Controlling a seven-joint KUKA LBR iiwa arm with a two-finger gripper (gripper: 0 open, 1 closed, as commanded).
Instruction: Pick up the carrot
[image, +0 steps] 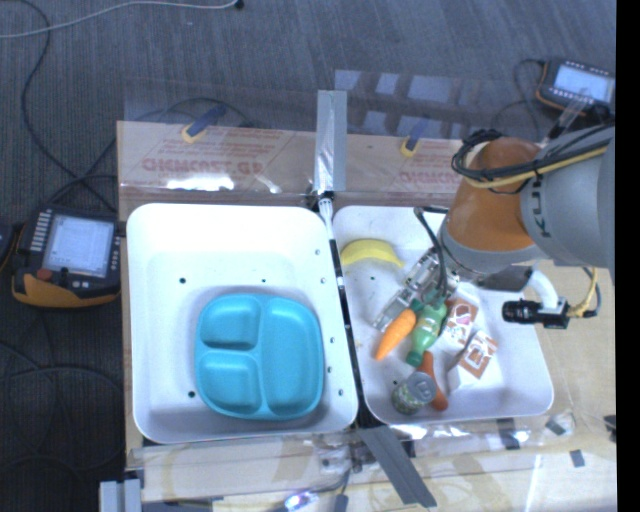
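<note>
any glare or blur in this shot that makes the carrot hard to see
Camera view: the carrot is sharp enough and evenly lit, its orange clear against the white right bin; the gripper just above it looks slightly soft; glare falls on the clear tape along the cardboard behind the bins, away from the carrot; the blue divided plate casts a soft shadow in the left bin.

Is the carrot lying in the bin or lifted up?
Lying in the right bin. The carrot rests slanted on the bin floor beside the green bottle, with the gripper just above its upper end.
</note>
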